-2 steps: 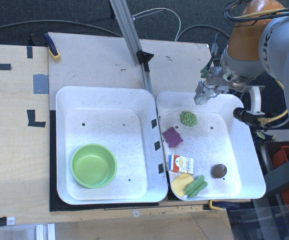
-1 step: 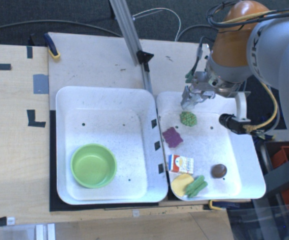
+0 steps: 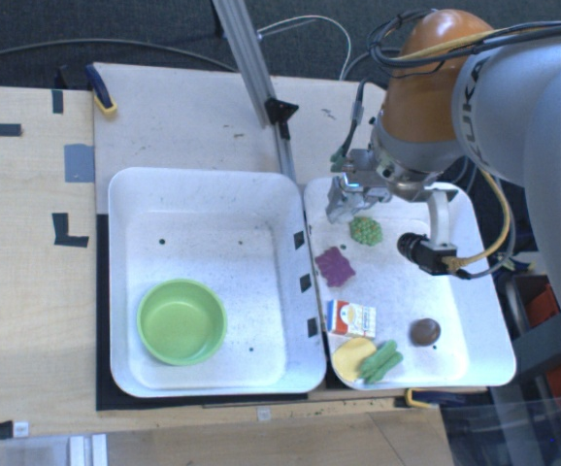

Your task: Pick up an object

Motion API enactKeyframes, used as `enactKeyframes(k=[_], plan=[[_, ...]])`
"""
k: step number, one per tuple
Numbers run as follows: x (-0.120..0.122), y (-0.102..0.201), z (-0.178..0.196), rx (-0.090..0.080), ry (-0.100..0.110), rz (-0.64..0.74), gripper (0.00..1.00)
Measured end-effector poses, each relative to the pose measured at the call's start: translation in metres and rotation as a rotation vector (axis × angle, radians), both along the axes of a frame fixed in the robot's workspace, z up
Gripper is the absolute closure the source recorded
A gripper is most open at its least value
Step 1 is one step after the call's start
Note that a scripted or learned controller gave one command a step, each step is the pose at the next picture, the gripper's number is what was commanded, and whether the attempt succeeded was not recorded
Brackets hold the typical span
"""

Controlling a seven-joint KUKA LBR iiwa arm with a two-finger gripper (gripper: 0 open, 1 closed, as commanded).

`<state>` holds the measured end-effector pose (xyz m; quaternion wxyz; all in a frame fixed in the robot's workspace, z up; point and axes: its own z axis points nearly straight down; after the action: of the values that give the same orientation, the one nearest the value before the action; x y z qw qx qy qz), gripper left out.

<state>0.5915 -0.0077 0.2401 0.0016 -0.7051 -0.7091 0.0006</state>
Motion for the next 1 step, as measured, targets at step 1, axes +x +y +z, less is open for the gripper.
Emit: enactKeyframes(k=[1], plan=[[-0.0223, 0.0374, -0.0073, -0.001, 0.001, -0.001, 1.0]])
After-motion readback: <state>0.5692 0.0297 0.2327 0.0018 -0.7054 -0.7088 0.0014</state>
